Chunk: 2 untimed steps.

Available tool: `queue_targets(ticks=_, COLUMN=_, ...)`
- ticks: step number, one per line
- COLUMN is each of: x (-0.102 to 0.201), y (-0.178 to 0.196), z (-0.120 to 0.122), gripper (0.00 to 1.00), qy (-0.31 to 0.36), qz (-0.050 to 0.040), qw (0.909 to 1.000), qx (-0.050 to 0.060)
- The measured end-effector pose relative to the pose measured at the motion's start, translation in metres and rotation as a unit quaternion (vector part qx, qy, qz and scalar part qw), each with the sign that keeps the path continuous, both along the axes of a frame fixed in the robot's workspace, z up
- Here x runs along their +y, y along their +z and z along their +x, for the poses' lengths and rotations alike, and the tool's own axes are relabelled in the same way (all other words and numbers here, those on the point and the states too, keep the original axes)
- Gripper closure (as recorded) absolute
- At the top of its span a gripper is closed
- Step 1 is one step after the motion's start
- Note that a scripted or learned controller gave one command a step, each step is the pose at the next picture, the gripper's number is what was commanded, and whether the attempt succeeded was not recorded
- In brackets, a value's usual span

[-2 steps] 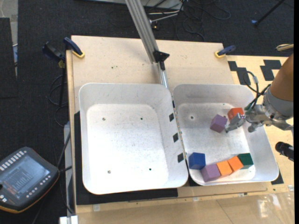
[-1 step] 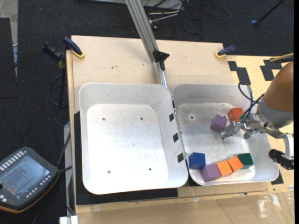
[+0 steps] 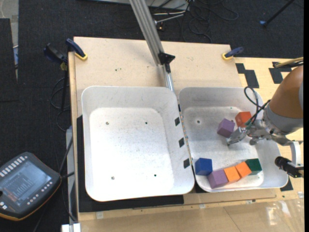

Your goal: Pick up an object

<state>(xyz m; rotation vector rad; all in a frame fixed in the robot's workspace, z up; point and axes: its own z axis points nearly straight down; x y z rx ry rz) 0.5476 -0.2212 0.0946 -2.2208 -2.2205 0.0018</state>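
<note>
End effector (image 3: 237, 138) beside purple cube (image 3: 225, 127), right bin (image 3: 203, 100).

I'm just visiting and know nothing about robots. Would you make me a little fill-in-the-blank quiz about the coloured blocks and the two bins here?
1. All the blocks lie in the ____ bin as the camera sees it.
2. The block at the left end of the row along that bin's near edge is ____.
3. In that row, the orange block sits between a purple block and a ____ one.
4. The gripper is down beside a ____ block, near the second orange block.

Missing words: right; blue; green; purple
</note>
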Motion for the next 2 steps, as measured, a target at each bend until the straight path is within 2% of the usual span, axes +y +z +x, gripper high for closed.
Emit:
queue_targets(ticks=1, x=0.0, y=0.011, z=0.001, gripper=1.0, qy=0.0, qz=-0.0005, qw=1.0, qx=-0.002)
queue_targets(ticks=2, x=-0.002, y=0.062, z=0.012, gripper=1.0, qy=0.002, qz=-0.0015, qw=1.0, qx=-0.004)
